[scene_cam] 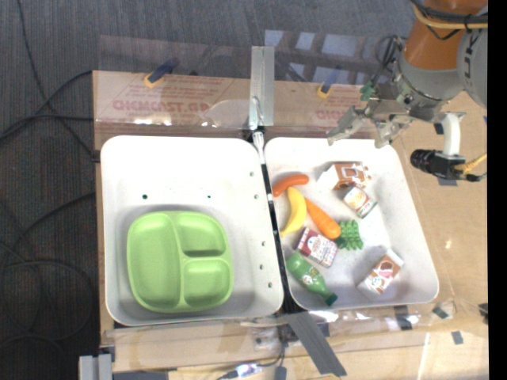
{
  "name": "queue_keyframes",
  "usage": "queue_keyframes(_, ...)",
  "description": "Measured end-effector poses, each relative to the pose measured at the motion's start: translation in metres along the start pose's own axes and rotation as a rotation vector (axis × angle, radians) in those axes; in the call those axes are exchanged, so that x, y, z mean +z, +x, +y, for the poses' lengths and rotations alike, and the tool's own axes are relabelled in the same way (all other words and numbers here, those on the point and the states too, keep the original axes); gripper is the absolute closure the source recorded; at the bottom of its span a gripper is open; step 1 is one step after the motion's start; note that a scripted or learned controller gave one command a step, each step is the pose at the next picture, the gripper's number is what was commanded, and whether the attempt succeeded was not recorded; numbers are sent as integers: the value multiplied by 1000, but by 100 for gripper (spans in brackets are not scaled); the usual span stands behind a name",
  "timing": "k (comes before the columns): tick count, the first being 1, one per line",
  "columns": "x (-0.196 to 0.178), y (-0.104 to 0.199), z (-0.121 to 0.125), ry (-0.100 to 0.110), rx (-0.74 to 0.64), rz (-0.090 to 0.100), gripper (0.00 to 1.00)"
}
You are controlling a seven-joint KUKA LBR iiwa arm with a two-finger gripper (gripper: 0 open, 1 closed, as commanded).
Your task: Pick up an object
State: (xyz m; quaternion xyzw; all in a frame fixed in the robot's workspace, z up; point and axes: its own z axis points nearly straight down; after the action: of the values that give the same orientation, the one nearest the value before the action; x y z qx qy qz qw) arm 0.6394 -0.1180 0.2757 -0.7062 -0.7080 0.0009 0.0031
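Although several small toys are scattered in the right bin (pixel 412 212), the carrot (pixel 323 218) near its middle is judged light, stiff and smooth, best taken across its narrow body. It lies between the banana (pixel 295 212) and a green leafy piece (pixel 351 234). The gripper (pixel 363 130) is seen spread wide, holding nothing, above the bin's far rim, well apart from the carrot.

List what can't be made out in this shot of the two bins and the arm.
- End effector, camera view: too small and blurred against the bench to read how it stands.
- Arm: cut off by the top and right edges.
- Carton labels: print too small to read.
- Green bottle: label too small to read.
- Orange sausage-shaped piece: its lower end is hidden behind the banana.
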Motion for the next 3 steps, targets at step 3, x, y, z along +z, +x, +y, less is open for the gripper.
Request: queue_keyframes(3,188,1,-100,-9,-13,-3,0)
